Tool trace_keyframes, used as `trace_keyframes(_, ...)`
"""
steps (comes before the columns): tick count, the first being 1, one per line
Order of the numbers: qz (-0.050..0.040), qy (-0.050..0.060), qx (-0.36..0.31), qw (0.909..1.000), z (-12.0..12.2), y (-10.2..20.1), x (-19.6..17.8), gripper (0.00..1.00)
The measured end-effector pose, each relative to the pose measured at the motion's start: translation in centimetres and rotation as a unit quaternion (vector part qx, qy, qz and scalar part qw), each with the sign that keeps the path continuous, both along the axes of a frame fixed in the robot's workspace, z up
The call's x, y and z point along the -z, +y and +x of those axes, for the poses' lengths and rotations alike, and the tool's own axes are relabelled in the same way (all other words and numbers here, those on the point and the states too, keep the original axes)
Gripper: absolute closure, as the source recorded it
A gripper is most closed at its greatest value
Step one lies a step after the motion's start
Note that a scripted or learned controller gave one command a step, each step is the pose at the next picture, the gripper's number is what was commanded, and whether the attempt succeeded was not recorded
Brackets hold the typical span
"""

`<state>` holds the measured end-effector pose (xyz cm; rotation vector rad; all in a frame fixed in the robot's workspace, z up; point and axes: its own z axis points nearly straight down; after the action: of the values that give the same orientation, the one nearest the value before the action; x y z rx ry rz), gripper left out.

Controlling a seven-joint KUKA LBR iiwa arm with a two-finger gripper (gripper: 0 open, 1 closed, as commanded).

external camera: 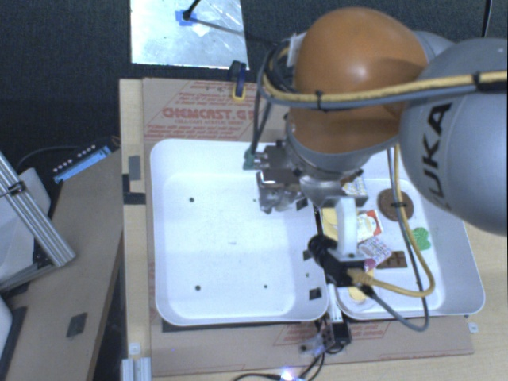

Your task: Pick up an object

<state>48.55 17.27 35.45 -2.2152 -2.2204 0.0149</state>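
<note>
Arm (413,117) dominates the upper right of the frame, its orange dome covering much of the right bin (464,292). Left bin (222,236), centre-left, lies bare white with a few dark dots. Cardboard sheet (198,109) with red lettering lies under both bins. Foil-like square (186,18) at upper left. Gripper (274,185) hangs at frame centre over the left bin's right part (fingers hidden by the wrist hardware; cannot tell if apart or together). Small objects (373,236), packets and a brown disc, cluster in the right bin, partly behind a yellow cable (413,260).
</note>
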Motion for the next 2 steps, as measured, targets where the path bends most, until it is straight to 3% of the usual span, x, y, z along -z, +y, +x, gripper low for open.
trace_keyframes(1, 0.0044, -0.015, 0.0, 0.9999, 5.7, 0.0, -15.2, 1.0)
trace_keyframes(2, 0.0006, 0.0, -0.005, 1.0, -0.3, 6.6, -3.3, 1.0)
